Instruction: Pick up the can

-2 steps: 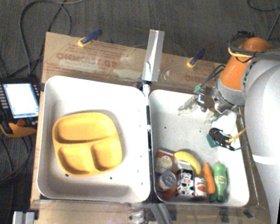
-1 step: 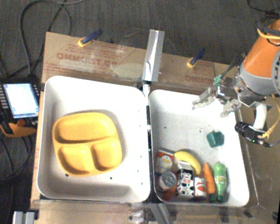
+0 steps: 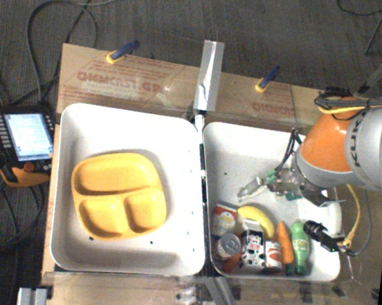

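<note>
**Can still down among the clutter**

I see the can (image 3: 228, 245) lying in the right bin's (image 3: 247, 149) lower corner, touching the carton (image 3: 253, 249) beside it. My pincer (image 3: 260, 187) hovers above, apart and holding nothing. I judge the can rigid, light and slick; I'd grip across its round sides.

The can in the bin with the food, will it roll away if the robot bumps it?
Probably not far. The can seems to stand upright, silver top showing, and a carton and banana crowd it. Its smooth round metal side may be slippery to grab.
</note>
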Available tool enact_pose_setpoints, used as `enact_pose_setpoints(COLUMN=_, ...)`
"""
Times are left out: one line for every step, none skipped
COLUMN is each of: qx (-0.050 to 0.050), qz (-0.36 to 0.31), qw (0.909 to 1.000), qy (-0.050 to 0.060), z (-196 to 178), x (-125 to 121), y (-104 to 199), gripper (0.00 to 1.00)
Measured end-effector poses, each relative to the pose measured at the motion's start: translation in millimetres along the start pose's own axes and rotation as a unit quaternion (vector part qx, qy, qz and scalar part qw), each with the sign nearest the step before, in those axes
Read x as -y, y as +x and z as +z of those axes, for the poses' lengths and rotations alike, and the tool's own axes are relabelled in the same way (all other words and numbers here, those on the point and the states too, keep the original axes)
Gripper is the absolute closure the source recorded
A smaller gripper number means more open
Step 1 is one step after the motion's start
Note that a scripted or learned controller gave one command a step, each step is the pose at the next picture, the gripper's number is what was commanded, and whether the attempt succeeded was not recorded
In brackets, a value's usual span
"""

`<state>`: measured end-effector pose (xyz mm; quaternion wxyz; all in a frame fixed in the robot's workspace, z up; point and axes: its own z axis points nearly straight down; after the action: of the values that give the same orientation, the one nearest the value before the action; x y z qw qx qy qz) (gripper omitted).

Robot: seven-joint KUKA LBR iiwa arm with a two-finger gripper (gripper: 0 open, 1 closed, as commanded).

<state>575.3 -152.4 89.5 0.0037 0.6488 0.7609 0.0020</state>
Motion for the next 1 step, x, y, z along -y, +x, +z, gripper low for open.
enact_pose_setpoints(qx=-0.002, qz=-0.033, qw=0.9994, qy=0.004, z=-56.4, x=-42.9, y=-15.3, gripper=0.00)
